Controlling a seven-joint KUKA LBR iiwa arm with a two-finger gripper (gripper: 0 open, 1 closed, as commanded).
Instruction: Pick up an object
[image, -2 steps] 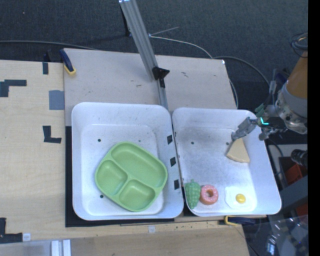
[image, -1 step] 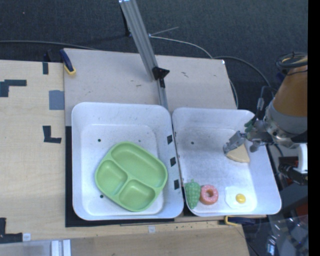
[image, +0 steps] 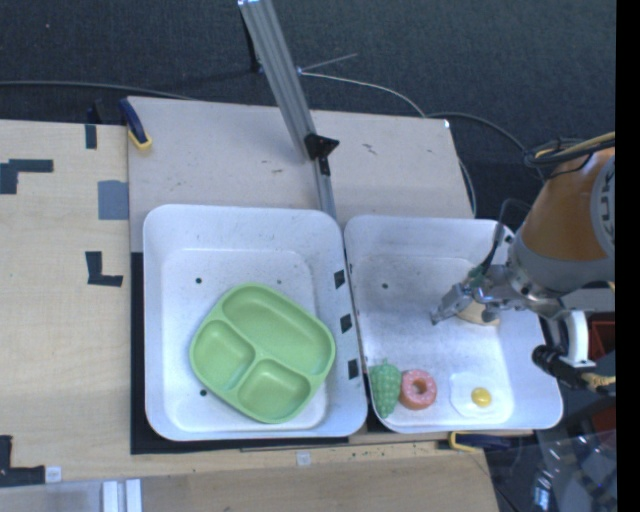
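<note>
Along the right bin's (image: 520, 405) near wall, green leafy toy (image: 385, 388), pink-frosted doughnut (image: 418, 389) and fried egg (image: 479, 397) are lying unpicked while I am hovering my gripper (image: 452, 306) farther in, its grip impossible to tell.

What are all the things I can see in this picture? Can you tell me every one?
bins: two, white, side by side on the bench
plate: one, light green with three sections, in the left bin
bumpy toy: one, green, front edge of the right bin, at its left
donut: one, pink, right beside the bumpy toy
fried egg: one, white with a yellow middle, front right of the right bin
metal pole: one, grey, slanting across the top above the bins
clamp: one, blue and yellow, far left corner of the board
arm: one, grey with an orange band, coming in from the right
pincer: one, dark, low over the right bin
</note>
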